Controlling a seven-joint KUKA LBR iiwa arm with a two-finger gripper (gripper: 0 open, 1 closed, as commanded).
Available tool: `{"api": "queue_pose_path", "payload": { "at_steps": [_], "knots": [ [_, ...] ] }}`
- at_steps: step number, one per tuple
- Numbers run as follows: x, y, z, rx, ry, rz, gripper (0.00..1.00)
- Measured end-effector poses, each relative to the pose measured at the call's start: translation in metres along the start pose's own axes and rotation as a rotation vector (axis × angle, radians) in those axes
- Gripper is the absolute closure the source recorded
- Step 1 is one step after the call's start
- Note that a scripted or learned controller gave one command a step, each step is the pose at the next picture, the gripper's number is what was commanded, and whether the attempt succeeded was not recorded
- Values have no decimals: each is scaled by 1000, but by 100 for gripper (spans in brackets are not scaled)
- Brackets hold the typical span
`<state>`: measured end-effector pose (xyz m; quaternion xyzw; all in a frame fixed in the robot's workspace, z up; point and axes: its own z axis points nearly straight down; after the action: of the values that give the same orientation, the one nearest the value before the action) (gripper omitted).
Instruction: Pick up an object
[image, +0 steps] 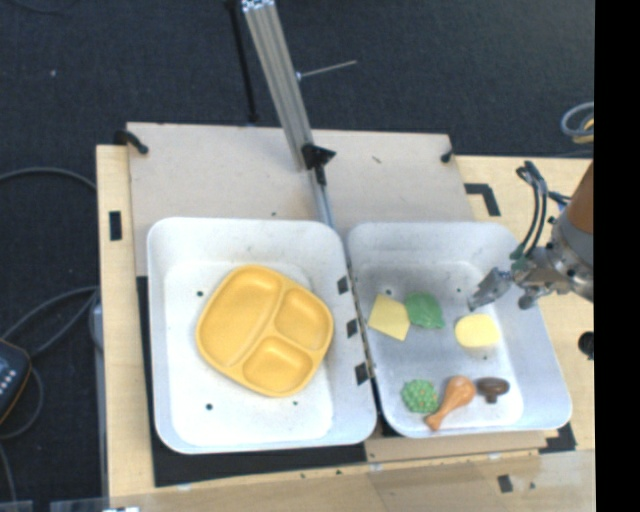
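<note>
Single fixed camera, high above bench (120, 300), angled down, both bins (170, 250) framed, moderately distant

Right bin (440, 245) far half bare, toy food (440, 355) crowding near half (closely spaced)

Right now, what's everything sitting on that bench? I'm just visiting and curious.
White bins: 2, side by side; left, right.
Divided plate: 1, yellow, in the left bin.
Yellow wedge: 1, right bin, left part.
Leafy green piece: 1, touching the wedge's right side.
Round yellow piece: 1, right bin, right part.
Broccoli-like piece: 1, green, near front edge.
Drumstick: 1, tan-orange, beside it.
Brown mushroom-like piece: 1, at the drumstick's right.
Metal rail: 1, grey, behind the bins.
Gripper: 1, grey, above the round yellow piece.
</note>
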<state>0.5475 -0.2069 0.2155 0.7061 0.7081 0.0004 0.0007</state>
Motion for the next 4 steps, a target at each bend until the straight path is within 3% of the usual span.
{"api": "queue_pose_path", "payload": {
  "at_steps": [1,3,4],
  "knots": [
    [0,0,0,0,0,0,0],
    [9,-12,109,2,-2,3,0],
    [7,-9,111,-4,-3,4,0]
  ]
}}
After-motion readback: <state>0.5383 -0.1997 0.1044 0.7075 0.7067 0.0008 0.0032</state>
